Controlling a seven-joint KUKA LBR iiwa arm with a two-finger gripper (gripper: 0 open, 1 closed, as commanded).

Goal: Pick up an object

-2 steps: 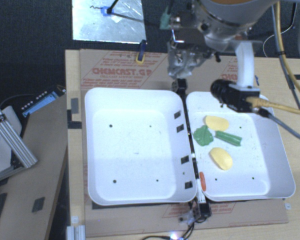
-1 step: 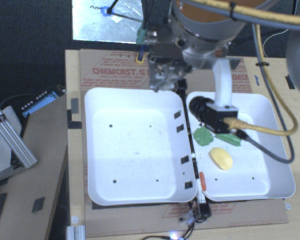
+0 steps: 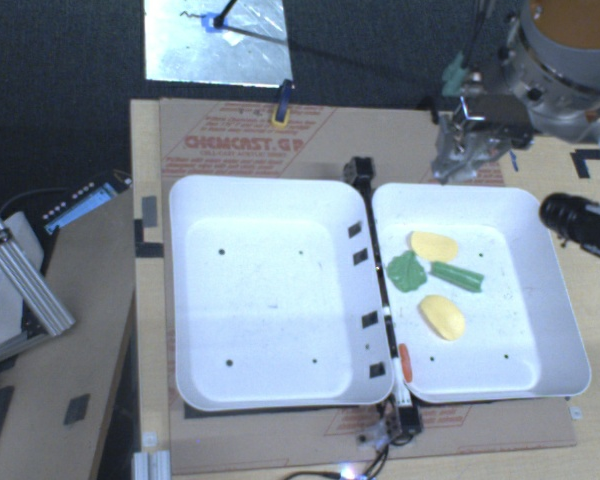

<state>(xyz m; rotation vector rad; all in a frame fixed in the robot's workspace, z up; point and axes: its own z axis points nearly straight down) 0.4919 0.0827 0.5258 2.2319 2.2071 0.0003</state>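
End effector (image 3: 467, 158) hangs above right bin's (image 3: 550, 298) far rim.

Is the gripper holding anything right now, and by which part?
Nothing is held. The gripper hangs above the right bin's far rim, apart from the yellow and green pieces.

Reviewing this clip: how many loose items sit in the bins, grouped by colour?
Yellow: 2, one upper piece and one lower piece, both in the right bin.
Green: 2, a leafy piece and a long piece.
Orange: 1, a small piece by the right bin's left wall.
Total: 5
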